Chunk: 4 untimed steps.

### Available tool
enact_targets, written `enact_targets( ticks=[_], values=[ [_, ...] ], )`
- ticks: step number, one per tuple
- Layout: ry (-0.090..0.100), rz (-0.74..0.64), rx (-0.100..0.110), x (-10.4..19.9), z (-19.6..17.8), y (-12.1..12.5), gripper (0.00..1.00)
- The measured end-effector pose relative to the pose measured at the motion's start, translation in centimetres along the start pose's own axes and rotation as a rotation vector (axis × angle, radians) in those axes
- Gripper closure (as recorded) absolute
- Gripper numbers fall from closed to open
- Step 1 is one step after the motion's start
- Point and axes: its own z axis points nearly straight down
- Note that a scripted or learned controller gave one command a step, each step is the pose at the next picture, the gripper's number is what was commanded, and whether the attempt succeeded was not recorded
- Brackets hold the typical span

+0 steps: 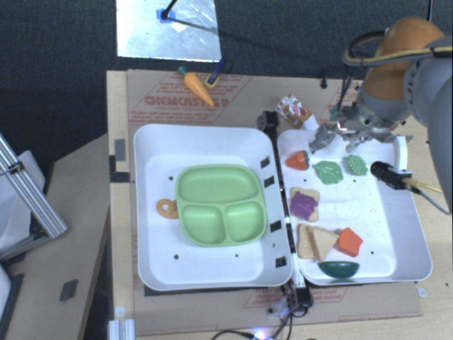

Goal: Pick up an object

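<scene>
— Pincer (338,139) is hovering over the far end of the right bin (407,225), fingers spread, pinching nothing.
— Which piece is sitting closest?
— Green leaf (328,171), lying just below it, with a red piece (297,161) to its left.
— I'd say it is needing to centre over the leaf, drop straight, and avoid nudging the dimpled green piece (357,165) beside it.

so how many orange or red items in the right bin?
2. A red-orange piece lies near the bin's top-left, by the divider; an orange block sits low, beside the bread. The arm may hide others.
</scene>
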Motion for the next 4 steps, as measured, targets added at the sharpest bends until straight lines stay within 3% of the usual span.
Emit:
enact_targets(
  ticks=[1,2,3,4],
  values=[
    [-0.001,0.002,0.000,-0.7,5.5,-0.7,0.00],
    [-0.008,0.004,-0.010,-1.1,7.3,-0.5,0.00],
    [-0.003,0.003,-0.011,-0.8,6.3,-0.5,1.00],
    [0.000,-0.002,-0.008,-0.3,1.6,0.2,1.00]
  ],
)
